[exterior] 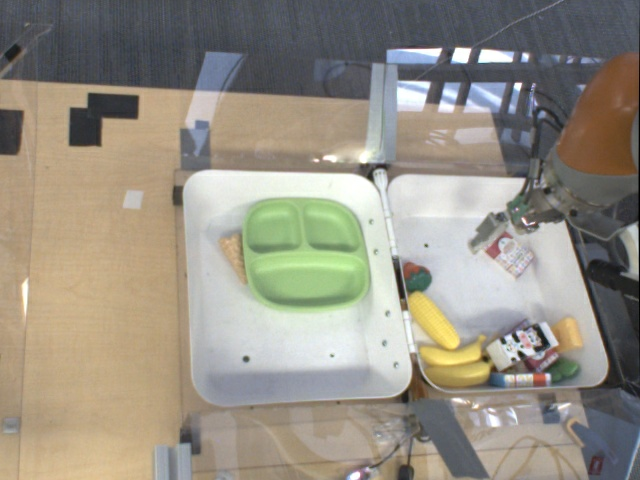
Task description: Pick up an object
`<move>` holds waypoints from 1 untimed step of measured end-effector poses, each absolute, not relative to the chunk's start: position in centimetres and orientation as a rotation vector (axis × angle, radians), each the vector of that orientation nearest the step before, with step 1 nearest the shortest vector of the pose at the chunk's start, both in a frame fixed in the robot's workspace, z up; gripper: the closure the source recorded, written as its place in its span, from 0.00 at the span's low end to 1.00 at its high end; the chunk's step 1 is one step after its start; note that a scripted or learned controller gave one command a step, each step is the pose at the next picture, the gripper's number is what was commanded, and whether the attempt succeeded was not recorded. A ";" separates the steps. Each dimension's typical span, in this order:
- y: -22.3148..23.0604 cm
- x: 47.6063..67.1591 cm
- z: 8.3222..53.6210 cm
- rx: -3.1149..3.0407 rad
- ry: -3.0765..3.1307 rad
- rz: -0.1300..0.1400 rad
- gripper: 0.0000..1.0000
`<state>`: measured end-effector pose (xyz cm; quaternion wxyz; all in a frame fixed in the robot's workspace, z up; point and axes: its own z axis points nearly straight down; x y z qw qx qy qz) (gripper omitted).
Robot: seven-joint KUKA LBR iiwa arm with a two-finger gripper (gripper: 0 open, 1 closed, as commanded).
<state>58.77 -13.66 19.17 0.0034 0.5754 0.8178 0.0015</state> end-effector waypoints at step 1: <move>-19.0 60.8 10.1 2.093 2.320 0.015 0.00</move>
